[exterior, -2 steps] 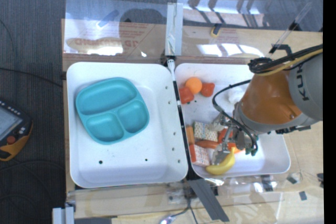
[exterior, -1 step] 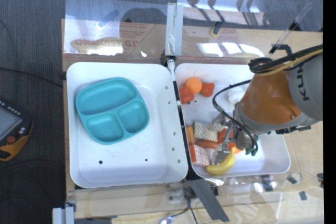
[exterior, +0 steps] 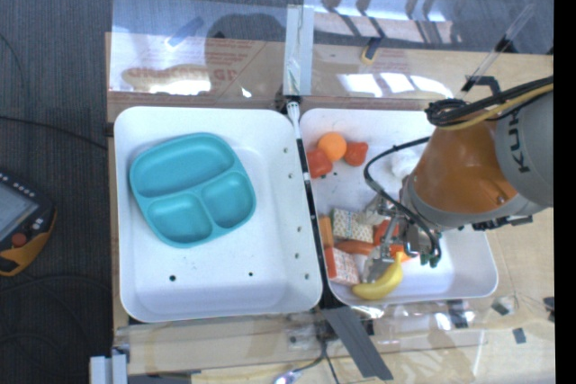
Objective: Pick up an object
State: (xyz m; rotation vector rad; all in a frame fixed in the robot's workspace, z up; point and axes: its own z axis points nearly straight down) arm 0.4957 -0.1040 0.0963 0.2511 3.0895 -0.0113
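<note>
The gripper point(exterior: 396, 249) is lowered just above the banana point(exterior: 380, 282); whether its jaws are open cannot be told.

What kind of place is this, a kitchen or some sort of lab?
Most likely a robotics lab test bench, not a kitchen. A robot arm reaches over two shallow white bins; one bin holds toy food such as a banana, the other a teal divided tray. Clear shields and carpet surround the bench.

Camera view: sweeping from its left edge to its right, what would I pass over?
Teal divided tray in the left bin → orange ball in the right bin → banana → end effector → orange band on the arm.
</note>
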